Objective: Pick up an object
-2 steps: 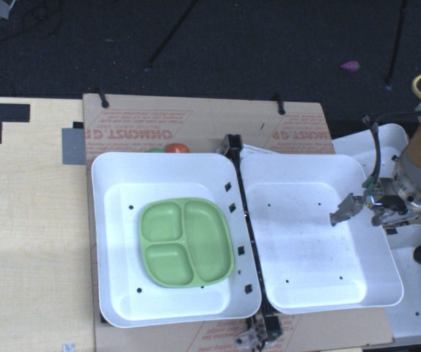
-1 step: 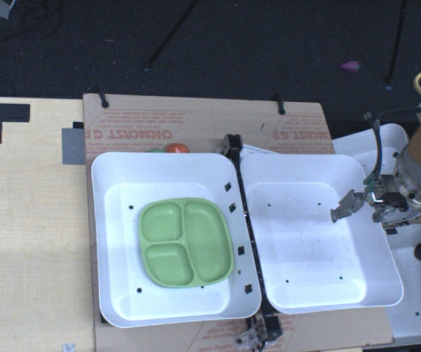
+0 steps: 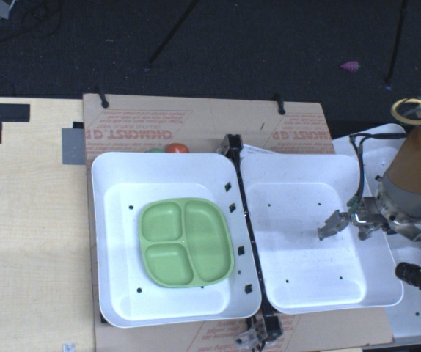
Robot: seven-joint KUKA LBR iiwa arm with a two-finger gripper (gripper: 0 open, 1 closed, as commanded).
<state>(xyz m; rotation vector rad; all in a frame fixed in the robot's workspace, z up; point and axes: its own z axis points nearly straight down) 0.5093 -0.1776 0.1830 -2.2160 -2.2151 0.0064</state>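
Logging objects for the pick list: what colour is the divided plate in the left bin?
Light green, seen clearly in the camera view: the divided plate lies in the left bin.

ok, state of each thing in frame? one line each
green divided plate: lying flat, right way up, in the left bin; untouched.
right bin: hand over its right side.
hand: low over the right bin, nothing seen between its fingers; open or shut unclear.
small red object: behind the left bin's far rim, outside both bins.
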